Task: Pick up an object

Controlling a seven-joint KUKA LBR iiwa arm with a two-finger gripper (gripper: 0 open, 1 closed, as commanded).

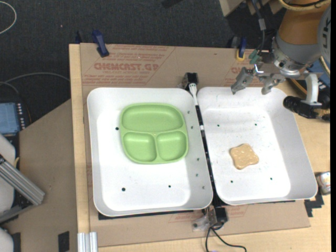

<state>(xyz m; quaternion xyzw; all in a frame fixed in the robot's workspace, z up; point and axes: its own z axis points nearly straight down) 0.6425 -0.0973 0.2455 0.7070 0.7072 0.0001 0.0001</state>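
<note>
A tan, flat, cookie-like piece [244, 156] lies in the right bin [278, 135], a little below its middle. A light green divided plate [154, 132] with three compartments rests in the left bin [105, 156]. My gripper [253, 81] hangs over the far rim of the right bin, well above and behind the tan piece. Its two fingers [239, 82] are spread apart with nothing between them.
The two white bins sit side by side on a cardboard-covered bench [136, 64], joined by a black clip [190, 80] at the far end of the seam. A blue clamp [99, 42] grips the bench's far left edge.
</note>
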